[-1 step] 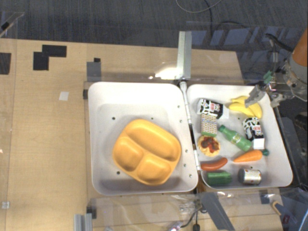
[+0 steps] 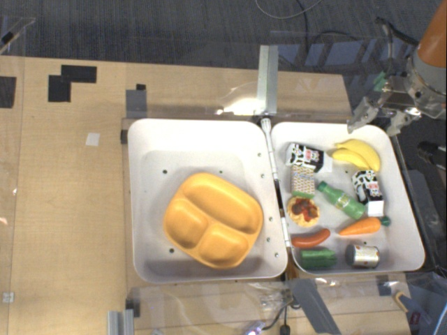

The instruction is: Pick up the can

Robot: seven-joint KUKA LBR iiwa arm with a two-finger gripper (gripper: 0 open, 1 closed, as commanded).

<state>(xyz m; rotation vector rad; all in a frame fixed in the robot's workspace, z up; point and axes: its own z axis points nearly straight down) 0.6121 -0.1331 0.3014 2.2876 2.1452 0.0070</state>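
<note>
On the desk (image 2: pixel 70 187), the left bin (image 2: pixel 147 152) holds a yellow divided tray (image 2: pixel 213 218) near its middle. The right bin (image 2: pixel 408 236) is crowded: the can (image 2: pixel 364 255) lies on its side at the lower right, beside a green pepper (image 2: pixel 318 258); above them sit a sausage (image 2: pixel 309 239), a carrot (image 2: pixel 361 226), a small pizza (image 2: pixel 303 210), a green bottle (image 2: pixel 340 197), two black-and-white cartons (image 2: pixel 305 157), and bananas (image 2: pixel 358 153). The hand (image 2: pixel 380 117) hovers over the bin's upper right corner, well apart from the can; its fingers look spread, with nothing between them, though the view is blurry.
</note>
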